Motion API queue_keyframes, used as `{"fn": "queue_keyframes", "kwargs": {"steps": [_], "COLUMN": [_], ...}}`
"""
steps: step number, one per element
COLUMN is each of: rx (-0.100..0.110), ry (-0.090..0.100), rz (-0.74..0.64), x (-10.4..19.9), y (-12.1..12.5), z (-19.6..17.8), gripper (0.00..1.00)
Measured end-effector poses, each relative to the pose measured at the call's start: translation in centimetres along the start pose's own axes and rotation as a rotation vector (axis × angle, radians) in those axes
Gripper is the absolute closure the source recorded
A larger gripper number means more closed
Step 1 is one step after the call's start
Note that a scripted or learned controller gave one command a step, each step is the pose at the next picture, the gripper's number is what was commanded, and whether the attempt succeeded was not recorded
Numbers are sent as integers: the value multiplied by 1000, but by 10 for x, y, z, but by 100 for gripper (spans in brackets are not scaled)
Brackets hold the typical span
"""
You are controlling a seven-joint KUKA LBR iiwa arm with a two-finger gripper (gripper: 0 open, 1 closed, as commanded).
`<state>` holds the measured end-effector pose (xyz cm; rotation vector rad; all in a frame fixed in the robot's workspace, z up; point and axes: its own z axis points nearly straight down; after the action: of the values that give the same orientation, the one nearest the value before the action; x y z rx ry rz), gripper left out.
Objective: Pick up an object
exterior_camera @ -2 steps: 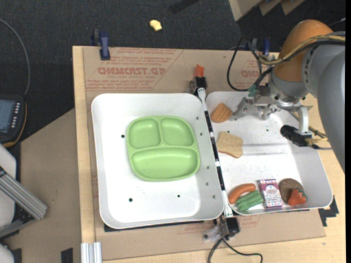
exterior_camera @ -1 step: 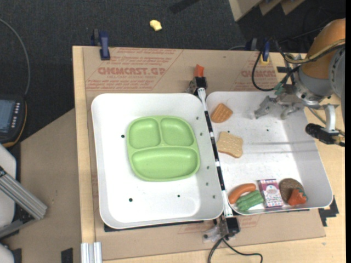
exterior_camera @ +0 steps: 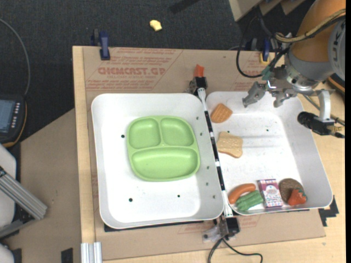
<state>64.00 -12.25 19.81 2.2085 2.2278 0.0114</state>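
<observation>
My gripper (exterior_camera: 267,96) hangs over the far edge of the right bin (exterior_camera: 307,147), its two fingers spread apart and open with nothing between them. To its left in that bin lies an orange-brown nugget (exterior_camera: 221,113). A slice of toast (exterior_camera: 230,145) rests nearer, close to the bin's left wall. Along the near edge lie a sausage (exterior_camera: 242,191), a green pepper (exterior_camera: 249,201), a small pink box (exterior_camera: 270,194) and a brown round piece (exterior_camera: 289,188) with a red bit (exterior_camera: 298,199) beside it. None of them touches the gripper.
The left bin (exterior_camera: 109,147) holds a green divided plate (exterior_camera: 163,148). A black clamp rail (exterior_camera: 211,141) runs between the bins. The arm's cables and a black fitting (exterior_camera: 313,122) sit by the right bin's far right rim.
</observation>
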Motion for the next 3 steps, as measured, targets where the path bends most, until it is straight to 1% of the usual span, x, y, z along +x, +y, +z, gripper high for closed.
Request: {"fn": "queue_keyframes", "kwargs": {"steps": [1, 2, 3], "rx": [18, 7, -3], "ry": [1, -1, -3], "rz": [10, 11, 11], "x": [9, 27, 26], "y": [-65, -79, -75], "z": [56, 114, 99], "gripper": [0, 0, 100]}}
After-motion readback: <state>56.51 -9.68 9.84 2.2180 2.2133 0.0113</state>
